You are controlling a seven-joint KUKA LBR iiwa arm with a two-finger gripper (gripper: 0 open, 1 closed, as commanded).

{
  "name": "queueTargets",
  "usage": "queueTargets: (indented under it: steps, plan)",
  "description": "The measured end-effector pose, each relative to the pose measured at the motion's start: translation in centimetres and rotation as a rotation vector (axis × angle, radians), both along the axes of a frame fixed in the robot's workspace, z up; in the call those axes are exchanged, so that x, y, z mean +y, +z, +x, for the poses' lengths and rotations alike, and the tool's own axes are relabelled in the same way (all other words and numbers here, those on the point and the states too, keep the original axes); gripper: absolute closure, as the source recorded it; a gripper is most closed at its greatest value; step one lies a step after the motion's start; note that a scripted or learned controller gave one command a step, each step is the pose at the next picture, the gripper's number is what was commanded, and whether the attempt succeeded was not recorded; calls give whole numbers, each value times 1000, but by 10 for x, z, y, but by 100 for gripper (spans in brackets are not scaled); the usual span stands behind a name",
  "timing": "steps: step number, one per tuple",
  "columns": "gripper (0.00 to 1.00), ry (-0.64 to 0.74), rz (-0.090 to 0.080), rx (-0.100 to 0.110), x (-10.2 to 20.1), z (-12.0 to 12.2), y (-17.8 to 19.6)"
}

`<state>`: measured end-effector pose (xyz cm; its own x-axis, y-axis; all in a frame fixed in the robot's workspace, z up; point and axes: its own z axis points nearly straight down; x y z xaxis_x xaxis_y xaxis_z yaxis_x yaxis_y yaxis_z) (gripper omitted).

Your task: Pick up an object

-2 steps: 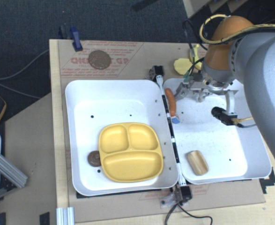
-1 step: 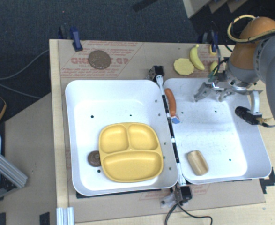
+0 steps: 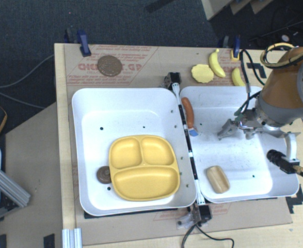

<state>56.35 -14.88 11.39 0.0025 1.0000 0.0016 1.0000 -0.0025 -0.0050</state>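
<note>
Two bins. Left bin (image 3: 89, 112): yellow tray (image 3: 142, 167) fills the middle, brown disc (image 3: 104, 174) tucked at its 9 o'clock. Sausage (image 3: 188, 112) lies along the divider, long axis 12-to-6. Right bin (image 3: 213, 99): bread roll (image 3: 218, 179), likely target, axis 11-to-5, free-lying. Gripper (image 3: 229, 130) at its 12 o'clock, well apart, holding nothing; can't tell jaw state.
</note>
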Motion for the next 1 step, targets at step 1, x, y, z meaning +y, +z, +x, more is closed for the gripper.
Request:
queueTargets:
  steps: [1]
  plan:
    - [0, 9, -1, -8, 53, 53, -29]
